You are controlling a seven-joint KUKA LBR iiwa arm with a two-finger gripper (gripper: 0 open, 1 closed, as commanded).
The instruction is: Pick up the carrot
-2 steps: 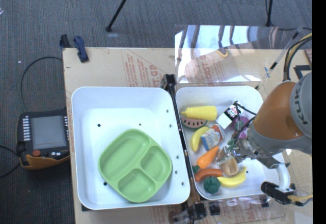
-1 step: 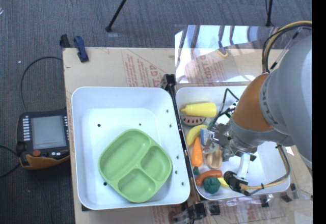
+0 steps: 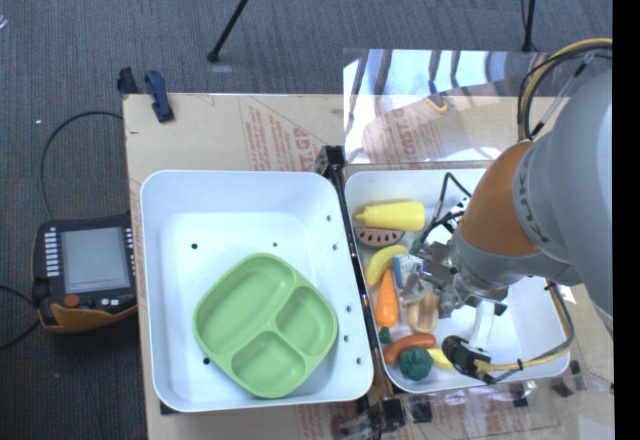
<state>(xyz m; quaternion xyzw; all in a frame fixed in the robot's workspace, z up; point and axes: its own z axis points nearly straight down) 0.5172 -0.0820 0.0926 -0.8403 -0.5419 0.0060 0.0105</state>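
Your gripper hangs low over the right bin, below the grey wrist and the orange band of the arm, which comes in from the right. The metal and cabling around the wrist crowd together there, and you cannot tell from this angle whether the pincer is spread or closed, nor whether anything sits in it.

Just to the left of the gripper you see the carrot, lying lengthwise near the bin's left wall, pointing roughly toward the bin's near edge. It lies close beside the gripper, but you cannot tell whether they touch. Above the carrot, a banana curves along the same wall, and beyond that a corn cob lies across the far part of the bin, with a watermelon slice just under it. Below the carrot, a red chilli pepper lies toward the near edge, with a small green piece touching it and a yellow piece just beside that.

Across the divider, the left bin holds a green divided plate with three compartments, sitting toward the near right corner. Well off to the left, on the floor, a teach pendant rests with its cable looping behind it. A blue clamp grips the board's far left corner.
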